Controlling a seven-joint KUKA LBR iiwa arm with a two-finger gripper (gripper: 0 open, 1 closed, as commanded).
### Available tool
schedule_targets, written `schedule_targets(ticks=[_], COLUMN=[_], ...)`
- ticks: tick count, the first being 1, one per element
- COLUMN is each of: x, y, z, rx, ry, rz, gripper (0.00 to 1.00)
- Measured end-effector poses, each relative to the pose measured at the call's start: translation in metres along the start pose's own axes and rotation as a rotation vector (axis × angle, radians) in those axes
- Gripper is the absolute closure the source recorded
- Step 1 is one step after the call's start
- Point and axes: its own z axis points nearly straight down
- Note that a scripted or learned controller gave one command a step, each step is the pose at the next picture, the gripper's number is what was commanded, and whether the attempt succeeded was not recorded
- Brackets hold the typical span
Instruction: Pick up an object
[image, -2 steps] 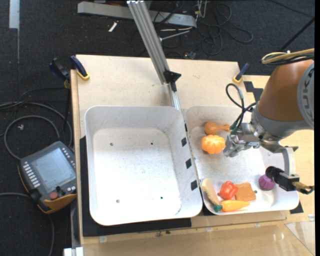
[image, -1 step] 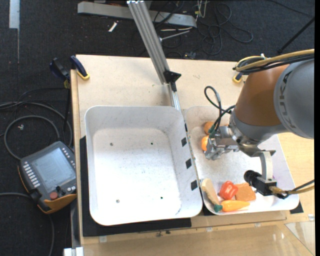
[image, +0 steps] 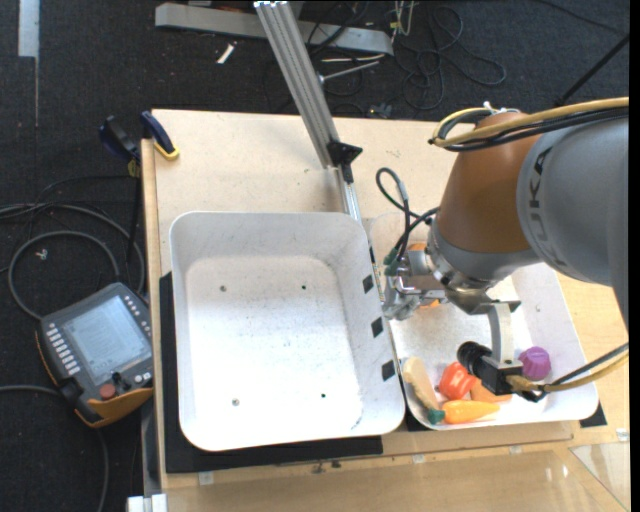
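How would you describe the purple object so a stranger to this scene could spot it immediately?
Find the white bin under the grey arm, on the view's right. Small objects cluster at its near end. The purple one is rounded and lies farthest right, beside a red piece and an orange piece; nothing else there is purple.

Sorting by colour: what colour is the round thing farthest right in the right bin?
The round thing is purple; camera view.

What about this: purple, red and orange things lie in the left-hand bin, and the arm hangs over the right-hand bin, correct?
No. The camera view shows the purple thing, red thing and orange thing lying in the right-hand bin, not the left-hand bin. The arm does hang over the right-hand bin.
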Motion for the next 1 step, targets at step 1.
schedule_targets(ticks=[1], x=[0.0533], y=[-0.0154], z=[0.0001], rx=[0.004], ry=[0.001], rz=[0.0], gripper=[1.0])
